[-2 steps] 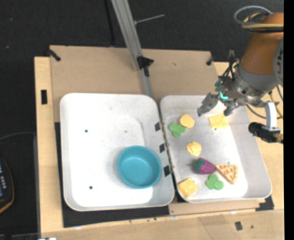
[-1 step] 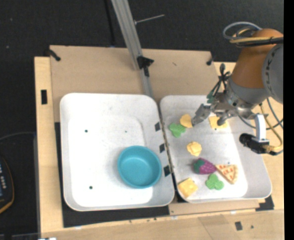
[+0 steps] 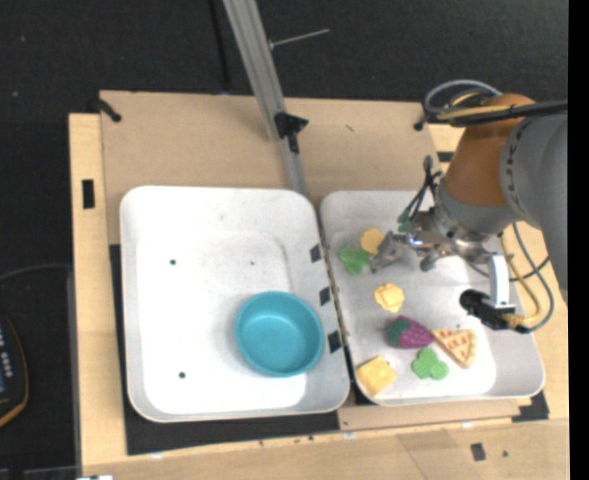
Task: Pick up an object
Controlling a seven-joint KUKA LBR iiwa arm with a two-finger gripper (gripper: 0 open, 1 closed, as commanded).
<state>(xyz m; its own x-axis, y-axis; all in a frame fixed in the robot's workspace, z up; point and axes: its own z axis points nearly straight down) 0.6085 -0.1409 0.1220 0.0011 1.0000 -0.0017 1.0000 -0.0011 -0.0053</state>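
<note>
My gripper (image 3: 406, 257) hangs over the upper middle of the right bin (image 3: 514, 373), its two fingers spread open with nothing between them. The left fingertip (image 3: 385, 256) is close beside a small yellow piece (image 3: 372, 239) and a green piece (image 3: 354, 259). Another yellow piece (image 3: 389, 296) lies just below the gripper. Nearer the front lie a purple grape bunch (image 3: 410, 332), an orange pizza slice (image 3: 455, 346), a green clover shape (image 3: 430, 366) and a yellow cheese block (image 3: 376, 375).
The left bin (image 3: 174, 228) holds a blue bowl (image 3: 277, 333) near its front right corner. A metal pole (image 3: 264, 78) slants up from between the bins. A black cable part (image 3: 484, 308) hangs from the arm over the right bin.
</note>
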